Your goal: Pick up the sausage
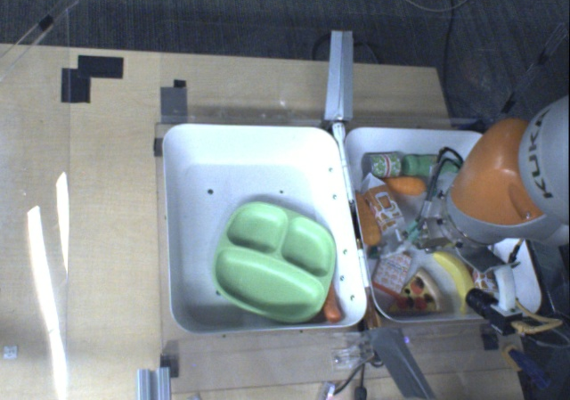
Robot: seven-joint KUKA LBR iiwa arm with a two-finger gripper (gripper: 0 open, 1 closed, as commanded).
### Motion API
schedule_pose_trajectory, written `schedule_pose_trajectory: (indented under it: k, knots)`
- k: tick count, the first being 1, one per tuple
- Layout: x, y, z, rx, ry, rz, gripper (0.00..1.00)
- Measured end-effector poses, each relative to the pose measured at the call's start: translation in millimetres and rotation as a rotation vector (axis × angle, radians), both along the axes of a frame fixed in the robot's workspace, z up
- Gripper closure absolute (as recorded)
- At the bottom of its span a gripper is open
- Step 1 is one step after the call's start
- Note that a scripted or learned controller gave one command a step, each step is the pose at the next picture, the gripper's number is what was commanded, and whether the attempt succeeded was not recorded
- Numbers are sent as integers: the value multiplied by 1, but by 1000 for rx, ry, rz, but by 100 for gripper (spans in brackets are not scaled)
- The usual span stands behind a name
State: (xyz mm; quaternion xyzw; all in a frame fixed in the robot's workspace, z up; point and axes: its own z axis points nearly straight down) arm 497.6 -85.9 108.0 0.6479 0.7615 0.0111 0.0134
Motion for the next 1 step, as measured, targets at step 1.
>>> schedule_pose_trajectory:
  k: [1]
  knots:
    - [-9,10,77,-4,28,214,0]
